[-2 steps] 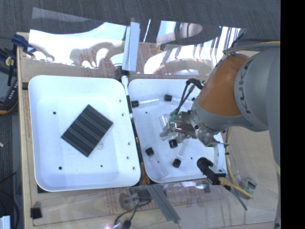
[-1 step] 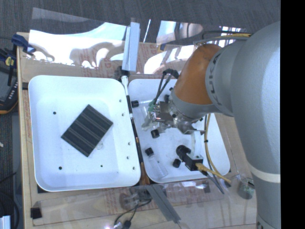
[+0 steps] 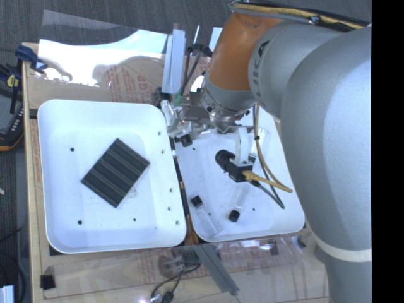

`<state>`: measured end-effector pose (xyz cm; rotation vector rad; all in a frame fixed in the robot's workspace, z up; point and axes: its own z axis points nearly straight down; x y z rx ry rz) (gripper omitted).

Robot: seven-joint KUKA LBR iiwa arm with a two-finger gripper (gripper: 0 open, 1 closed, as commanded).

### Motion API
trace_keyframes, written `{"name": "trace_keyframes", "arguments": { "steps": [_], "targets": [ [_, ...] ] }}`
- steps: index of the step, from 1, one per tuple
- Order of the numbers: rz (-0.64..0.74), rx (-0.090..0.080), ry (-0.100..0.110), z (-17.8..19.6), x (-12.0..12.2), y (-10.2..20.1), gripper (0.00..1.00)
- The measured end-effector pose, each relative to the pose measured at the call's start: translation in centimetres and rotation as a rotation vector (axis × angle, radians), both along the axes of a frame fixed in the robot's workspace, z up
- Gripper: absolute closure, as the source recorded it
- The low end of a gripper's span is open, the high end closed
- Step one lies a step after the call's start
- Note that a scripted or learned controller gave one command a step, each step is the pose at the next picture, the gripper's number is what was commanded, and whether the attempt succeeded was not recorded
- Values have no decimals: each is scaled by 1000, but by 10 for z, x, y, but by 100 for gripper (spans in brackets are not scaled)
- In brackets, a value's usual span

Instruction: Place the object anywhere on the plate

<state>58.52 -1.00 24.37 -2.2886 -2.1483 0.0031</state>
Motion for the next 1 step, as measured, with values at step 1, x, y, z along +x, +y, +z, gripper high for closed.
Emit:
{"name": "trace_keyframes", "arguments": {
  "steps": [1],
  "targets": [
    [-55, 0, 4, -47, -54, 100, 100]
  ]
}}
